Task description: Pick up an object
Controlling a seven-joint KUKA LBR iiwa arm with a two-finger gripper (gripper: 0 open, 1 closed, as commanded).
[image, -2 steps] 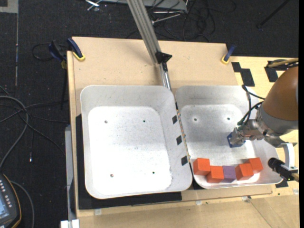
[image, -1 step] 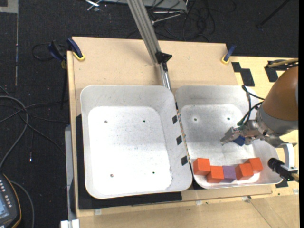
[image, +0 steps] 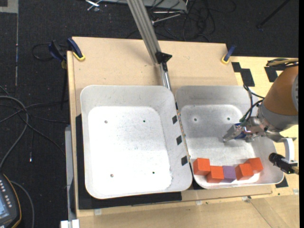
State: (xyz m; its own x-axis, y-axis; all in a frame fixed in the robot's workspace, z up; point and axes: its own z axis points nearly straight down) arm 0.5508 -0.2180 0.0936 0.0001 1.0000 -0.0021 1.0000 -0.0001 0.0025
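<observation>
Along the near wall of the right bin (image: 209, 96) lies a row of blocks: an orange block (image: 202, 166), a second orange one (image: 216, 173), a purple block (image: 229, 173) and two more orange blocks (image: 250, 168) at the right end. My gripper (image: 231, 135) hovers low over the right-middle of that bin, pointing left, a little behind the row and apart from it. Nothing shows between its tips. The arm's orange band (image: 284, 91) rises at the right edge.
The left bin (image: 95, 96) lies beside the right one, with black clips (image: 179, 139) along the shared rim. A slanted metal pole (image: 145, 27) crosses behind the bins. Yellow-blue clamps (image: 76, 51) grip the bench's far corners.
</observation>
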